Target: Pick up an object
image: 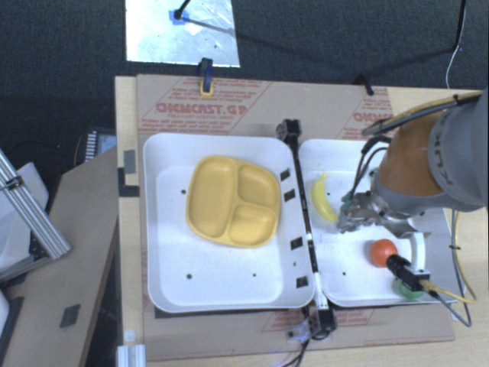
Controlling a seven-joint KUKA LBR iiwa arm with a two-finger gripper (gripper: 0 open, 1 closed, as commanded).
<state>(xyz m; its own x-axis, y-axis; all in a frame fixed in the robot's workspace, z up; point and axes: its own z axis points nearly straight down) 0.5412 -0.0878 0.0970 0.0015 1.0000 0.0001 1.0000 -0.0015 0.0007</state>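
Bench (252, 102) bears 2 bins; gripper (350, 219) beside banana (323, 199), grip state unclear.

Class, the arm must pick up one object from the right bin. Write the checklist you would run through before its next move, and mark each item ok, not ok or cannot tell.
1. Target within the shallow white right bin: curved yellow banana lies there, ok.
2. Gripper next to the banana: ok.
3. Object between the fingers: cannot tell.
4. Round orange ball apart from the banana: ok.
5. Yellow three-compartment tray out of the way in the left bin: ok.
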